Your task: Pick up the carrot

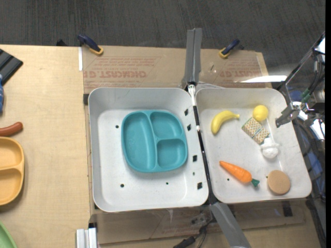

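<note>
Orange, the carrot [236, 171] lies slantwise low in the right bin [295, 154], between the banana [224, 120] and a tan disc [279, 182]. The gripper [285, 119] hangs at that bin's right rim, well apart; the state of its grasp cannot be told.

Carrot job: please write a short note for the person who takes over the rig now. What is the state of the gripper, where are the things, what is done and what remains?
Gripper: at the right edge of the right bin, above the rim, holding nothing that I can see; open or shut, I cannot tell.
Carrot: lies flat in the right bin, near the front, its green end toward the tan round piece.
Also in that bin: banana, lemon, a patterned block, a white lump.
Left bin: teal divided plate.
Done: nothing yet. Left: reach the carrot, grasp, lift.
</note>
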Available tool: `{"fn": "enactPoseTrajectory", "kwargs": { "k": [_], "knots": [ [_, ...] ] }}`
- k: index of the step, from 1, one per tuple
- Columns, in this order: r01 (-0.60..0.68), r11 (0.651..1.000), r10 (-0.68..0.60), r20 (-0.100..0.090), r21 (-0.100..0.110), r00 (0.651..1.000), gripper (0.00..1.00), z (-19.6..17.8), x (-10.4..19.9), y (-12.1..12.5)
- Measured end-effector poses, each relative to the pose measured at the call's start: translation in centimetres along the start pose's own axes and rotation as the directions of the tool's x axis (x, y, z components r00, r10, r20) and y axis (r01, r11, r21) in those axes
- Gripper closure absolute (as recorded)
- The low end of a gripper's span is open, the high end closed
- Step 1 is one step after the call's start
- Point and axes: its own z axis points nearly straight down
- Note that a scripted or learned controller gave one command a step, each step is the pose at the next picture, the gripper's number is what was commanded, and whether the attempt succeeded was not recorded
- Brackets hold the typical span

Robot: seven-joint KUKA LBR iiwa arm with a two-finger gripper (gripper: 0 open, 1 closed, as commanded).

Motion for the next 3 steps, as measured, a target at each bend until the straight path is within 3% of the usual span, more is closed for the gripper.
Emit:
{"fn": "enactPoseTrajectory", "kwargs": {
  "k": [1, 2, 3],
  "knots": [
    [0.186, 0.983, -0.186, -0.001, -0.001, 0.983, 0.00, 10.4, 2.8, -5.2],
    [0.292, 0.956, -0.292, -0.001, 0.000, 0.956, 0.00, 16.9, 10.0, -5.7],
    [0.288, 0.958, -0.288, -0.001, -0.001, 0.958, 1.00, 16.0, 9.9, -5.7]
  ]
}}
